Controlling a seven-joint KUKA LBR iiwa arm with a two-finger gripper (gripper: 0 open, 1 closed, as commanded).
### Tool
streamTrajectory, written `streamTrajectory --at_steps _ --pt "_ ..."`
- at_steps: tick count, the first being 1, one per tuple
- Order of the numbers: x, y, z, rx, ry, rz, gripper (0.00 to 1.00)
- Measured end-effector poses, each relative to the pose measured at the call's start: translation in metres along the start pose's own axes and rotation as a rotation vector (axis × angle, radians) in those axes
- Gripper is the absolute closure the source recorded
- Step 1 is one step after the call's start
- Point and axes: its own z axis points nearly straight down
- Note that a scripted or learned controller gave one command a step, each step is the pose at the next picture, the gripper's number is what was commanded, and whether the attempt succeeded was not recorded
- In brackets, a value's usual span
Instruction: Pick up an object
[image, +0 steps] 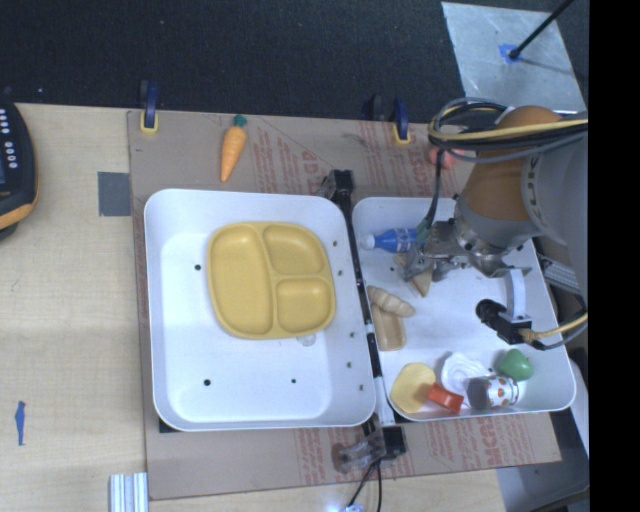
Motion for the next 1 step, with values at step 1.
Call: streamTrajectory --at_steps 1 --pt "0.0766 -0.0293 -0.0947 -0.008 0.004 -0.007 1.0"
